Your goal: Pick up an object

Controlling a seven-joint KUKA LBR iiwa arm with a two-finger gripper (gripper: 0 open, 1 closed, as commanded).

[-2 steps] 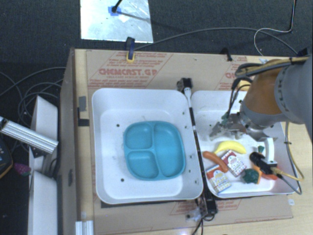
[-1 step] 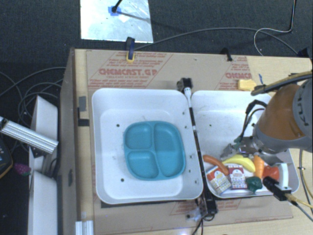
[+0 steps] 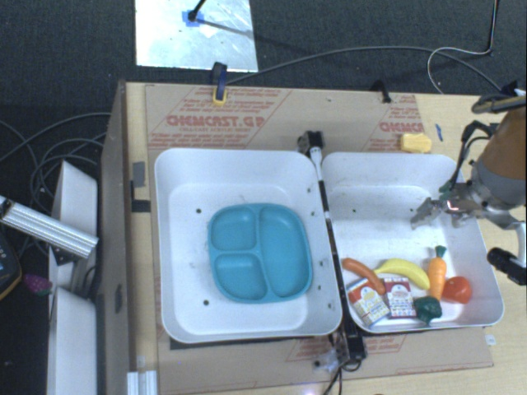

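My gripper [image 3: 428, 211] hovers over the bare middle of the right bin [image 3: 370, 196], reaching in from the right, open with nothing between its fingers. The toy foods lie below it along the bin's front edge. They are a yellow banana [image 3: 403, 270], an orange carrot [image 3: 436, 271], a red tomato [image 3: 458, 289], a red-orange sausage [image 3: 361, 271], a green pepper [image 3: 426, 308] and two small printed cartons [image 3: 370, 302] [image 3: 400, 299]. The carrot's green top is the nearest thing, a short way below the gripper.
A blue divided plate [image 3: 259, 250] lies in the left bin [image 3: 189, 188]. A yellow block [image 3: 416, 143] sits on the cardboard behind the right bin. A black ridge [image 3: 325, 212] separates the bins. Cables run across the back of the bench.
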